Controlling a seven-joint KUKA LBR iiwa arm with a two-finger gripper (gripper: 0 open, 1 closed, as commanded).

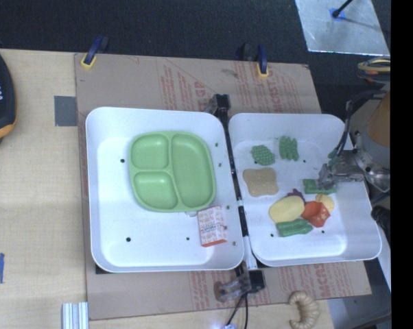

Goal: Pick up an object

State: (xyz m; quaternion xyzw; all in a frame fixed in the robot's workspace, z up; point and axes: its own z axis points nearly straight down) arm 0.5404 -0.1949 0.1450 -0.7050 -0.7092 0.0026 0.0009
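Two shallow white bins sit side by side on a sheet of brown cardboard (193, 81). The left white bin (110, 238) holds a pale green plastic plate with three compartments (173, 171), lying flat near its middle, and a small red-and-white paper packet (212, 225) just beside the plate's lower right corner.

The right white bin (344, 242) holds the small toy foods. Toward its far side lie a round dark green knobbly piece (263, 155) and a smaller dark green ridged piece (288, 147), near each other but apart. Below them lies a tan slice shaped like bread (261, 181). Nearer the front, a yellow rounded piece (287, 209), a red piece (316, 213) and a long green piece (293, 229) cluster together, touching.

The grey gripper (328, 175) hangs over the right bin's right side, just above a flat green piece (312, 186). Whether its claw is spread or closed cannot be told.
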